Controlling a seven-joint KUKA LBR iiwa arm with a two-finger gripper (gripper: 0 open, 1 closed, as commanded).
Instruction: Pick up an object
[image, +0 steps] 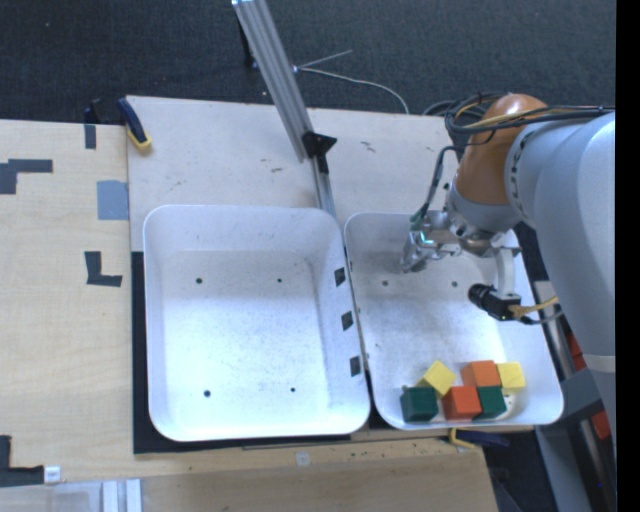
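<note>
Resting on pale bench (230, 150), two white bins (250, 320); blocks (462, 392) clustered in right bin's near corner, no clear long axis. Gripper (418, 252) above right bin, state unclear.

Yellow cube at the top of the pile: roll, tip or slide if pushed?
The yellow cube has flat faces, so it probably slides rather than rolls. It looks rigid and light, likely easy to lift. It touches the orange block, so a push would probably shove that too.
</note>
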